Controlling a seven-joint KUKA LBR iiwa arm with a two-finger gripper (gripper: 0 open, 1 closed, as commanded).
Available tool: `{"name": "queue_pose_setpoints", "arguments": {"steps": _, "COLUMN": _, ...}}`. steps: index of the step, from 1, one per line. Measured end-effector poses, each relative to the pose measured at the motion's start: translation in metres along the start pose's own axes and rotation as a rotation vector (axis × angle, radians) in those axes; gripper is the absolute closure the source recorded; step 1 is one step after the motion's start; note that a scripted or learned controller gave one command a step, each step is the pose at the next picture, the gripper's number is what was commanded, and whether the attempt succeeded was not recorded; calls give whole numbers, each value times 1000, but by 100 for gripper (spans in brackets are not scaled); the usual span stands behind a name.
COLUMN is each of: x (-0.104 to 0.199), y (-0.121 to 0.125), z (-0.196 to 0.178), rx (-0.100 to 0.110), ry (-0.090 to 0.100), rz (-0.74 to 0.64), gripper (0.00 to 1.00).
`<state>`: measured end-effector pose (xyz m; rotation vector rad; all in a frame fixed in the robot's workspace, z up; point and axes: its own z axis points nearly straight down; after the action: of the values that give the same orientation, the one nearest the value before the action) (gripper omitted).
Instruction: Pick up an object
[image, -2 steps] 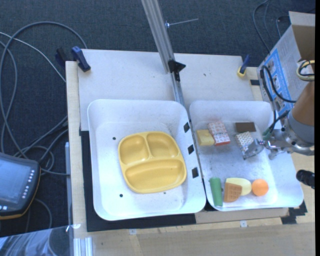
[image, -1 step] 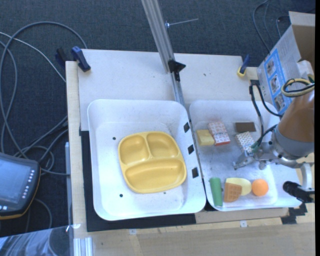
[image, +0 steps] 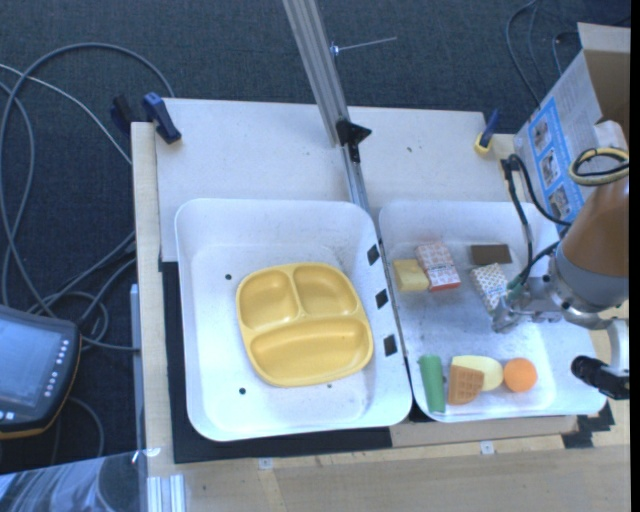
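Note:
The right bin (image: 450, 214) holds several small objects. At its back lie a yellow block (image: 408, 274), a red and white box (image: 438, 266), a brown block (image: 489, 254) and a speckled white packet (image: 488, 284). Along its front lie a green cylinder (image: 431, 383), an orange wedge (image: 463, 384) against a pale yellow piece (image: 487, 369), and an orange ball (image: 519, 375). My gripper (image: 507, 317) hangs low over the bin's right side, just in front of the speckled packet and behind the orange ball. Nothing shows held in it.
The left bin (image: 200, 300) holds a yellow divided plate (image: 303, 325). A metal post (image: 320, 60) rises behind the bins. A cardboard box (image: 585, 110) and black cables (image: 525, 200) stand at the back right, close to the arm. A tablet (image: 30, 365) sits at far left.

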<state>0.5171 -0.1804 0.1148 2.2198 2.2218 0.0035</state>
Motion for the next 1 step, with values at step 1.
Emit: {"name": "queue_pose_setpoints", "arguments": {"steps": 1, "x": 0, "y": 10, "z": -47, "rx": -4, "ry": -3, "rz": -1, "gripper": 100}}
